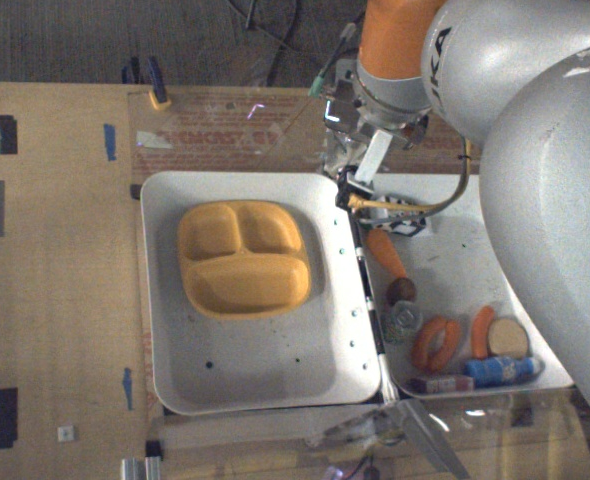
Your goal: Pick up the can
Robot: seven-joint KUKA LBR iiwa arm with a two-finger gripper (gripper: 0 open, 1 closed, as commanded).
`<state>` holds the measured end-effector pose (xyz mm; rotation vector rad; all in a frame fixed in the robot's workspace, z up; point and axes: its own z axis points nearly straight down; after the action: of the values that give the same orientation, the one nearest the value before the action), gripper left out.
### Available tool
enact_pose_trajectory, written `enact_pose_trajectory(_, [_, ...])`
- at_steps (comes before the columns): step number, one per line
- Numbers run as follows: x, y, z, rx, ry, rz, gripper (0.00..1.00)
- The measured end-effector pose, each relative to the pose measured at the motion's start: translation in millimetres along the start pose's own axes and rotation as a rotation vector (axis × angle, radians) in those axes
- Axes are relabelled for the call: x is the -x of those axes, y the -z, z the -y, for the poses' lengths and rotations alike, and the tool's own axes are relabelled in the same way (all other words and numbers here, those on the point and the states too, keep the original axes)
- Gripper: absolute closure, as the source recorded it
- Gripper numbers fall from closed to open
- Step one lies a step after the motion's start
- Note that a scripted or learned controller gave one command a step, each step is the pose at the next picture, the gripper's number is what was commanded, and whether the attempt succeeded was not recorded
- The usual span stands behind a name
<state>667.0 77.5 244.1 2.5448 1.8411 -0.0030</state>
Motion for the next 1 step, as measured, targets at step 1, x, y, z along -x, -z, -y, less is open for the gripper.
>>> enact_pose_trajectory(1, [-59.1,35.2,19.9,0.0,-0.13,0.0,1.0])
